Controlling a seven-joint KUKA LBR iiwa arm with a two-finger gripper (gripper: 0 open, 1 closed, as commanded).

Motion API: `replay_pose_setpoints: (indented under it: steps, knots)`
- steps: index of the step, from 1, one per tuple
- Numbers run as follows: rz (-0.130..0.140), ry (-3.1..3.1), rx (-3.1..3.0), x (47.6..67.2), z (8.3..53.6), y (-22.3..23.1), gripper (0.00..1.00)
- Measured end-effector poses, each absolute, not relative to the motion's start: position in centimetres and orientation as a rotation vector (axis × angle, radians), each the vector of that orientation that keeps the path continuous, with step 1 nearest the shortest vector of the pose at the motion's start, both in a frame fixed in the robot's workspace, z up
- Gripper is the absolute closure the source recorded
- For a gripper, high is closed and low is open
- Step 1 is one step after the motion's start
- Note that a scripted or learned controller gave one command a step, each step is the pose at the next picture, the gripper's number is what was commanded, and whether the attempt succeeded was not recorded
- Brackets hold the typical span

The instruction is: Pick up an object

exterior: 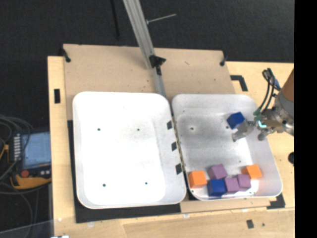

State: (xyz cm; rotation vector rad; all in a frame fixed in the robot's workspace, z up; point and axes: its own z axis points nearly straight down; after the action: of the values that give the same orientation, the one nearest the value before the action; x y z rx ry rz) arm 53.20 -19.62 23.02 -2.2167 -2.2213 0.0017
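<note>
My gripper (250,133) hangs over the right side of the right bin (208,102), open, with nothing between its fingers. A blue cube (235,119) lies just up and left of it, close to the left finger (240,132) but outside the gap. Along the bin's near edge sit an orange cube (197,178), a purple cube (217,171), a darker blue cube (216,187), two more purple cubes (232,184) (243,181), and an orange cube (253,171).
The left bin (124,148) lies beside the right one, their rims touching. A slanted metal pole (141,29) rises from behind the bins. A handheld control unit (29,155) with cables rests off the bench at left.
</note>
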Motion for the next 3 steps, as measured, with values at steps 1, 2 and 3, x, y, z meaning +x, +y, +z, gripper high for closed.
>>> replay_pose_setpoints:
  steps: [1,2,3]
  knots:
    - [-0.002,-2.224,-2.22,53.3,23.2,-19.6,0.0]
    - [0.005,-2.219,-2.221,53.9,18.8,-19.5,0.0]
    - [0.006,-2.218,-2.222,53.0,13.3,-20.2,0.0]
